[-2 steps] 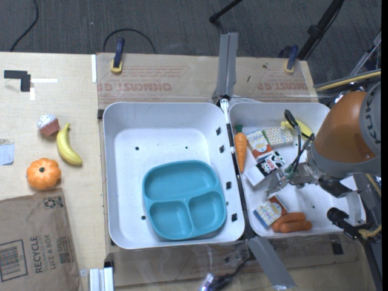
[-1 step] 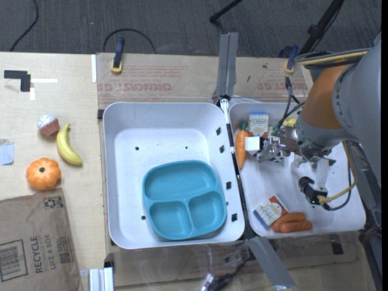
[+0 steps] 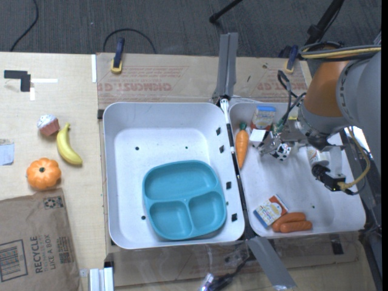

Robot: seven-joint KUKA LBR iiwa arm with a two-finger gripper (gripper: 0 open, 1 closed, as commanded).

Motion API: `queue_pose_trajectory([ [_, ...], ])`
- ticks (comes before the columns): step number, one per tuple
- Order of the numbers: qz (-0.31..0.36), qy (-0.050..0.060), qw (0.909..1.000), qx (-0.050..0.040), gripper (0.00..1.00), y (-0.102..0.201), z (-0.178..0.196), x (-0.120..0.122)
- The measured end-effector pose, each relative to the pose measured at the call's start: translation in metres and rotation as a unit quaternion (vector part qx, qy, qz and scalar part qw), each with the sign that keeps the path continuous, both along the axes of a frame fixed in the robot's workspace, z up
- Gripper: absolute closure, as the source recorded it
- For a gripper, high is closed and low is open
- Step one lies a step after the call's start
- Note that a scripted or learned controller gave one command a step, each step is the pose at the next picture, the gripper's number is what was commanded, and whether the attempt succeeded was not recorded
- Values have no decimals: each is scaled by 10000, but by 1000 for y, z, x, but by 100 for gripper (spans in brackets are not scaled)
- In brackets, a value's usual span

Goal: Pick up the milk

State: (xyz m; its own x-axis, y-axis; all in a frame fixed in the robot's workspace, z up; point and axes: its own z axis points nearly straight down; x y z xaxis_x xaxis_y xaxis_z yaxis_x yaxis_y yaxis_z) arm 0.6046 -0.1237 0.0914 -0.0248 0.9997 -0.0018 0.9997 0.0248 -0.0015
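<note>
A small white carton with a blue top, which looks like the milk (image 3: pixel 264 116), stands at the far left corner of the right bin (image 3: pixel 339 214). My gripper (image 3: pixel 276 148) hangs low in that bin, just in front of the carton and a little to its right. A white piece (image 3: pixel 257 136) lies between the two, and I cannot tell whether it touches the gripper. A second small carton, orange, blue and white (image 3: pixel 270 211), lies flat near the bin's front edge.
An orange carrot (image 3: pixel 242 147) lies along the right bin's left wall. Two sausages (image 3: pixel 293 224) rest beside the flat carton. The left bin (image 3: pixel 121 162) holds a teal divided plate (image 3: pixel 182 197). A banana (image 3: pixel 68 145), a small pumpkin (image 3: pixel 43 173) and a cupcake (image 3: pixel 48 125) sit on the bench at left.
</note>
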Motion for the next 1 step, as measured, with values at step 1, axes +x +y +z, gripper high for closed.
queue_pose_trajectory([
  [1, 13, 25, 10000, -9, 100, 0, 8, -1],
])
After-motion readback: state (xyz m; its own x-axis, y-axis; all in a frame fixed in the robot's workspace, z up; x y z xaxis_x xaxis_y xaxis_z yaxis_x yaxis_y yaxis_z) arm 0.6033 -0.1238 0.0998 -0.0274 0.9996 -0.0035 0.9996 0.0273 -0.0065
